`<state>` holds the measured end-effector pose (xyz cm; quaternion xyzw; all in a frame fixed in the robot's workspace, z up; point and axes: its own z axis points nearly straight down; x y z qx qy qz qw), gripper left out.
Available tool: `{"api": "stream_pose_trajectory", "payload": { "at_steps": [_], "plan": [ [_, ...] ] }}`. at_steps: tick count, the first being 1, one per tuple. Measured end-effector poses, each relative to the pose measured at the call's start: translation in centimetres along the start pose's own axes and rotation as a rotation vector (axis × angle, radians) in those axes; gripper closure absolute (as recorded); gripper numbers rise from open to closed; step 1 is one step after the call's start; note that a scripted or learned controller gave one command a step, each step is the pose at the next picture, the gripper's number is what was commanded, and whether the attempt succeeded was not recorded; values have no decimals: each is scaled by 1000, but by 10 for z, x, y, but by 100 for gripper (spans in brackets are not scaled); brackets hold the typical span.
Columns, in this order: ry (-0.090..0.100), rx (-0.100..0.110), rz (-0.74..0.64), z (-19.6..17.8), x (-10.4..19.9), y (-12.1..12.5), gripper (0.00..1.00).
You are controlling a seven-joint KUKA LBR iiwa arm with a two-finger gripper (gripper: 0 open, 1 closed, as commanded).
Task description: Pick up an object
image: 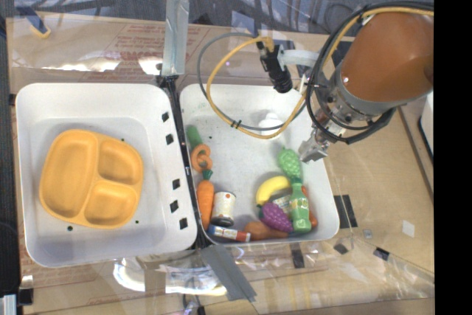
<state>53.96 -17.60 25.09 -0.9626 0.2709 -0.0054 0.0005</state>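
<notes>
Locate the claw (pixel 316 151) at the right wall of the right bin (pixel 243 103), roughly midway along that wall. You cannot tell from the camera view whether it is released or clenched; nothing is visible in its grasp.

The nearest candidate is the green textured toy (pixel 290 164), just beside the claw, toward the bin's near edge and slightly inward. Its long axis runs roughly from the far edge to the near edge. The banana (pixel 272 189) and the green bottle (pixel 299 208) lie further toward the near right corner.

The arm (pixel 383 59) enters over the right edge, wrist pitched down toward the bin. Expect a short inward and downward correction.
</notes>
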Motion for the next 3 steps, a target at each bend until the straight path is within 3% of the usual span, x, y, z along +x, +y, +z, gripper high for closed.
{"api": "stream_pose_trajectory", "payload": {
  "at_steps": [1,2,3],
  "plan": [
    [-14,2,-260,103,-5,20,100],
    [-9,2,-354,135,-10,43,100],
    [1,3,-335,-27,3,16,100]
  ]
}}
